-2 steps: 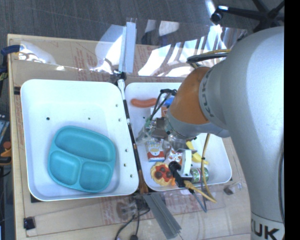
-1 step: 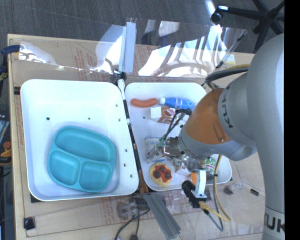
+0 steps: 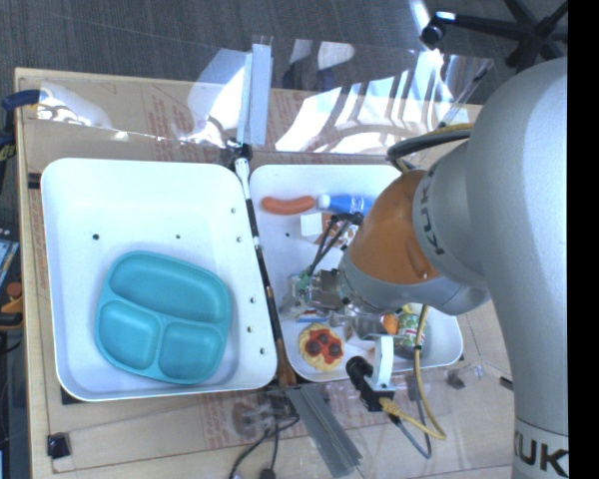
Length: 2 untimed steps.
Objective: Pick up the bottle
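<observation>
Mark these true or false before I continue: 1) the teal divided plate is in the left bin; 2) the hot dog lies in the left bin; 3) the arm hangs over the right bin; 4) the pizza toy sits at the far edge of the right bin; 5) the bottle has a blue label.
1) True: the teal divided plate lies in the left bin.
2) False: the hot dog lies in the right bin, near its far edge.
3) True: the arm hangs over the right bin.
4) False: the pizza toy sits near the bin's near edge.
5) True: the bottle, beside the hot dog, carries a blue label.
</observation>
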Tool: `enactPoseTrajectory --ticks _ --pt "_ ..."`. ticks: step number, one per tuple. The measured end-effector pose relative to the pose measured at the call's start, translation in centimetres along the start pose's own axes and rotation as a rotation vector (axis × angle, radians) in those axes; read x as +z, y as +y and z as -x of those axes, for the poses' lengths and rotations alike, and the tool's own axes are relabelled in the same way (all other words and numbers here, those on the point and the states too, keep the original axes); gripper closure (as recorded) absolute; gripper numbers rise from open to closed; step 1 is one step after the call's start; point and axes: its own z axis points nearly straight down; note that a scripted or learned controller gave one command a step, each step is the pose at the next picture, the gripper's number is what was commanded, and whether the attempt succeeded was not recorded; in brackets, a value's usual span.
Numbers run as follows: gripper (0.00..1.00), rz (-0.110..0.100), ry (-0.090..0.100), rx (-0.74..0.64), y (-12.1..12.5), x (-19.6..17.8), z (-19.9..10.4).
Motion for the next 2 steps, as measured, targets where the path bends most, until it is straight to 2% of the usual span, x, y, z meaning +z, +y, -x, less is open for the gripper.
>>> enactPoseTrajectory --ticks 1,2 --pt "0.00 0.011 -0.009 -0.013 -0.9 -0.2 -0.4" --pt "0.00 0.001 0.001 0.109 6.5 -8.1 8.1"
